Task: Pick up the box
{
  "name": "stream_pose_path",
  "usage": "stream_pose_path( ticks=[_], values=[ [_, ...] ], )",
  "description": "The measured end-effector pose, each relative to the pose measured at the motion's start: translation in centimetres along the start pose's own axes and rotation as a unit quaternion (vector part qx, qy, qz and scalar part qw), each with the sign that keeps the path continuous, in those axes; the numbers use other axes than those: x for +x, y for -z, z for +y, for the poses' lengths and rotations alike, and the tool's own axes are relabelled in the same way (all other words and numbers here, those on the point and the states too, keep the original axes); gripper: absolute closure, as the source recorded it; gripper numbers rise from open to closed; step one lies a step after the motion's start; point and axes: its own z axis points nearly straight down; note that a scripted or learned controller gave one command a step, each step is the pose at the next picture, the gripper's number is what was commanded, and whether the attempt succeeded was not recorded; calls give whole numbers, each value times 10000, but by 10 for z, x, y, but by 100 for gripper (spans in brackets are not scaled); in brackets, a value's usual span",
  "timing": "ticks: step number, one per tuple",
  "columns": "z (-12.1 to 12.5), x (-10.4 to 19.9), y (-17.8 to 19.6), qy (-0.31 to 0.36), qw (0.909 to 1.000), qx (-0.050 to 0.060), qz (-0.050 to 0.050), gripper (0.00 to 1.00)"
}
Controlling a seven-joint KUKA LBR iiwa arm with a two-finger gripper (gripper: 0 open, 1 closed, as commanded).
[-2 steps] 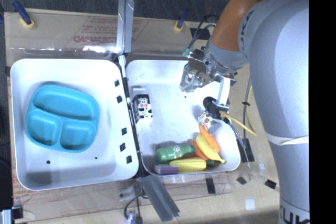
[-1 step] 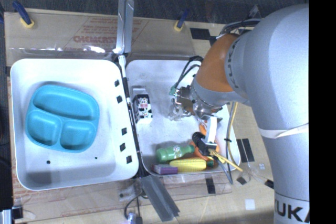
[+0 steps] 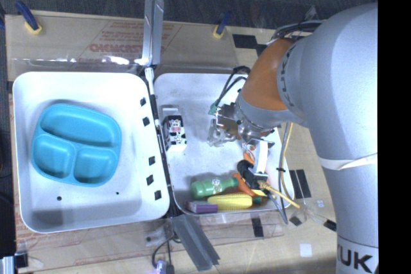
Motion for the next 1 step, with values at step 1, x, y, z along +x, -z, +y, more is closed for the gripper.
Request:
stream_pose_path(
  ticks=[1],
  values=[
    [0,0,0,2,10000,0,-2,0]
  ],
)
